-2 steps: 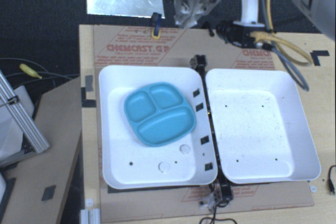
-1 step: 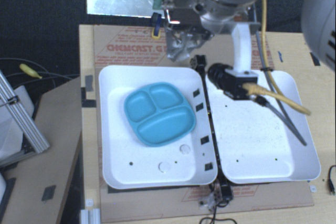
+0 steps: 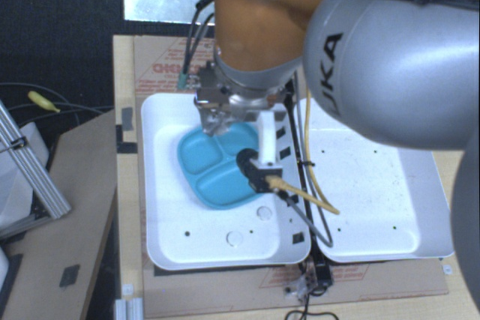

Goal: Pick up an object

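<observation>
The gripper (image 3: 217, 120) hovered right over the blue tray's (image 3: 217, 174) upper edge in the left bin (image 3: 161, 236), its grip state impossible to tell.

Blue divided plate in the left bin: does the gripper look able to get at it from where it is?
Probably yes. The gripper hangs right over the blue divided plate's far rim, with nothing between them in the left bin.
</observation>
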### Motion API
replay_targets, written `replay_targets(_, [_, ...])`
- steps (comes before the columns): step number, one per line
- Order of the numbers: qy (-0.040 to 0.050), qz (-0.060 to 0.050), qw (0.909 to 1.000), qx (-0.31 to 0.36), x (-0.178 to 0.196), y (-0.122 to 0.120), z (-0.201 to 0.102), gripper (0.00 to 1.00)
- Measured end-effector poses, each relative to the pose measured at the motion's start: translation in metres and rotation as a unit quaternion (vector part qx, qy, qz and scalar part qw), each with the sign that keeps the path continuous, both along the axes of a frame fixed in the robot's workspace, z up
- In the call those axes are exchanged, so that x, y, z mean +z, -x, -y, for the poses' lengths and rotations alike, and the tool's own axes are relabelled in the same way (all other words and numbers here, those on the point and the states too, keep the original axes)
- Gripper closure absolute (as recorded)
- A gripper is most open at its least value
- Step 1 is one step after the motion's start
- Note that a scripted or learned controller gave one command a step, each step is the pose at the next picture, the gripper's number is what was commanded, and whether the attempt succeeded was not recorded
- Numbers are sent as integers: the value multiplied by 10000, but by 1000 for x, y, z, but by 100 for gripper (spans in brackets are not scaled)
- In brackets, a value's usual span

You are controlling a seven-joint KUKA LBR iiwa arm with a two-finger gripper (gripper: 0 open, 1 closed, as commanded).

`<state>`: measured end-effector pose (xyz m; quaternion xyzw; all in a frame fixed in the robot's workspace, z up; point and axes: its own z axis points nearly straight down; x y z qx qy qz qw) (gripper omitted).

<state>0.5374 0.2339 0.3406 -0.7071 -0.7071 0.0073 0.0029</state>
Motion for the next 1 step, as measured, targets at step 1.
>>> replay_targets(1, [-45, 167, 9998, -28, 141, -40, 65, 100])
